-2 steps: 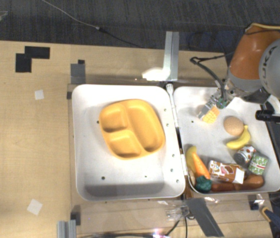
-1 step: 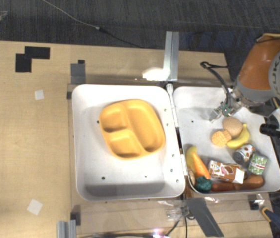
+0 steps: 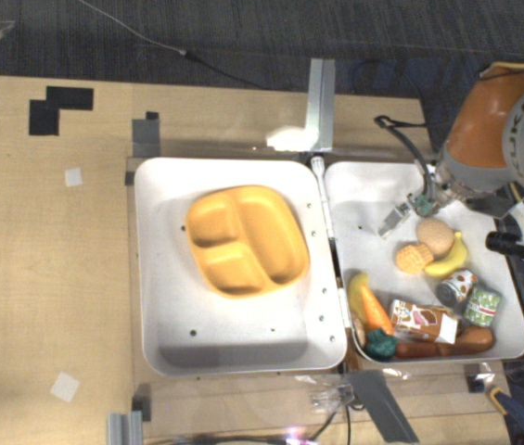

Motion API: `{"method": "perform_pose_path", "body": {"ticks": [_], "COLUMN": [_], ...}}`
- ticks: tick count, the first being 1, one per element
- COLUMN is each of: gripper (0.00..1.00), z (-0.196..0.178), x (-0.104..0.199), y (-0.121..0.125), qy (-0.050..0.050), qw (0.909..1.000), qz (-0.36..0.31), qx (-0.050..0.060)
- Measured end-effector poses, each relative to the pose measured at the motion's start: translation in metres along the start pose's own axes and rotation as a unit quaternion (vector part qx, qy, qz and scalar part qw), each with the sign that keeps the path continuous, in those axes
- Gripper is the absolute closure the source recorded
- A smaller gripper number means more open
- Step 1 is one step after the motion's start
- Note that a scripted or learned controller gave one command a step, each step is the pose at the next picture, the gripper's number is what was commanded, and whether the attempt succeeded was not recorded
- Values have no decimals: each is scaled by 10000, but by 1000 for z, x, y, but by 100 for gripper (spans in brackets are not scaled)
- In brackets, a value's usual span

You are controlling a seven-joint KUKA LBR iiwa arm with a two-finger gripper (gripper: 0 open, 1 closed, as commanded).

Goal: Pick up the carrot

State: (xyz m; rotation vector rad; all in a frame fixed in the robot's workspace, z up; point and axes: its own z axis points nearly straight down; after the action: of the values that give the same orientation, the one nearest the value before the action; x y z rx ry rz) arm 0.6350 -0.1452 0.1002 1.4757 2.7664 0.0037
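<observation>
In the right bin we see the claw open, empty; we should descend squarely over the carrot.

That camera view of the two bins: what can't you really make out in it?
- End effector, camera view: too small and blurred to read.
- Carrot: its lower tip is hidden behind a green toy.
- Can: label too small.
- Arm: cut off by the right edge.
</observation>
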Motion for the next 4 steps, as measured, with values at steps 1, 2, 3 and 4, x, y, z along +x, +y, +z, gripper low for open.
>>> {"method": "perform_pose_path", "body": {"ticks": [1, 2, 3, 4], "gripper": [0, 100, 100, 100], "z": [11, -2, -2, -110], "x": [26, 25, 104, 58], "y": [-29, -26, -65, -29], "qy": [-20, -45, 16, -19], "qw": [9998, 9998, 9925, 9961], "qz": [186, 161, 1223, -883], "qx": [-19, -54, 14, -17]}}
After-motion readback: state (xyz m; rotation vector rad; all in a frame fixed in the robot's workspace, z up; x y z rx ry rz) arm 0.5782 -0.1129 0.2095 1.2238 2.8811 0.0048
